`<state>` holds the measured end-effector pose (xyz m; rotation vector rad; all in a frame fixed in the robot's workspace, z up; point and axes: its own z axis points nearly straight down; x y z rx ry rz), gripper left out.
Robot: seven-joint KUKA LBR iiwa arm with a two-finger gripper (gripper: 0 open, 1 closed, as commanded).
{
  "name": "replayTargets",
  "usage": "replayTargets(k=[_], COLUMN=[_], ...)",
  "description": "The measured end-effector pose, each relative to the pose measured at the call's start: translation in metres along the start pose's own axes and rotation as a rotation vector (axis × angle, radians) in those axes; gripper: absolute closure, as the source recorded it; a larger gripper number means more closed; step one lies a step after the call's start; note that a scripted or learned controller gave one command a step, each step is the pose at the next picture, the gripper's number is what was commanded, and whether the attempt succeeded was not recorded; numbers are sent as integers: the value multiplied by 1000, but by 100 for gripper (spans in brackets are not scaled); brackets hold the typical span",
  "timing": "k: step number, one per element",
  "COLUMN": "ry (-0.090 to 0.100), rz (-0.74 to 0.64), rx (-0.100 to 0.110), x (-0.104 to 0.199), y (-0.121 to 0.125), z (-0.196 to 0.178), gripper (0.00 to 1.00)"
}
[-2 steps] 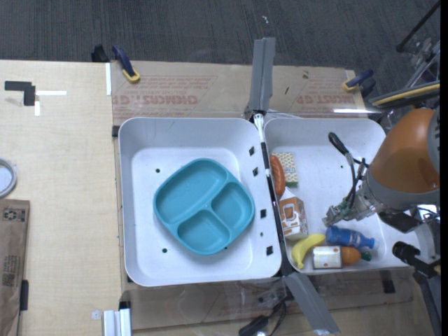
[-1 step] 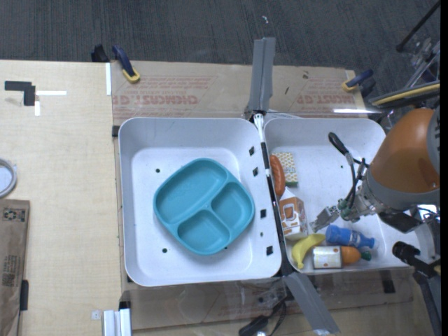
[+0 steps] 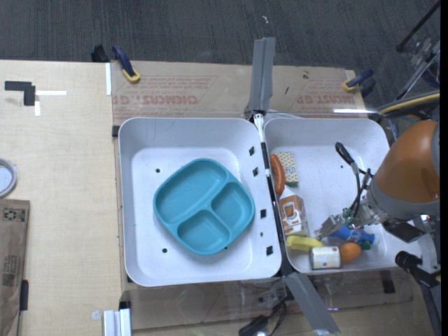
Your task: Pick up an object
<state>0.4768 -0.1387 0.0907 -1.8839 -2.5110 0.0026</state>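
The desk (image 3: 56,138) is seen as pale matt wood; smooth white plastic forms both bins (image 3: 129,187), and the teal divided plate (image 3: 203,205) looks glossy.

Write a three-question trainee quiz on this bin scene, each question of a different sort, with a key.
1. True or false: the blue divided plate lies in the left bin.
2. Multiple choice: the gripper is low over which bin? A) the left bin B) the right bin C) neither
3. Fill in: the plate has ___ compartments.

Key
1. True.
2. B. It is by the clutter at the near edge, close to the yellow item and the small white container.
3. Three.
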Motion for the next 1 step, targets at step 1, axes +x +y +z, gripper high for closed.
replayTargets(k=[1], ry=[0], rz=[1], rx=[0], x=[0], y=[0], z=[-9], gripper=[100])
